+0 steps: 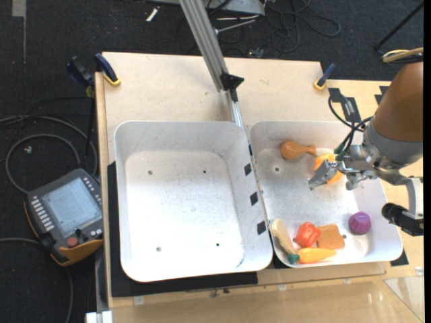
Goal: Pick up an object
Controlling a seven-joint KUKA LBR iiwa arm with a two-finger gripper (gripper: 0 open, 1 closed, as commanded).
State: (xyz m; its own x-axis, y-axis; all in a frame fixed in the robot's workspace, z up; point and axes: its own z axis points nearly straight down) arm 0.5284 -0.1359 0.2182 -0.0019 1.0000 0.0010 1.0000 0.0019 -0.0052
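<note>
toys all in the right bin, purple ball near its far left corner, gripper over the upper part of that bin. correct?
One thing is off. The camera view shows the purple ball near the right bin's near right corner, close to the front edge, not the far left. The rest holds: the toys all lie in the right bin, and the gripper is over its upper part.

Even overhead light brightens the two white bins (pixel 182 200); shadows stay soft, the surrounding floor (pixel 40 19) dark, detail perhaps slightly grainy.
</note>
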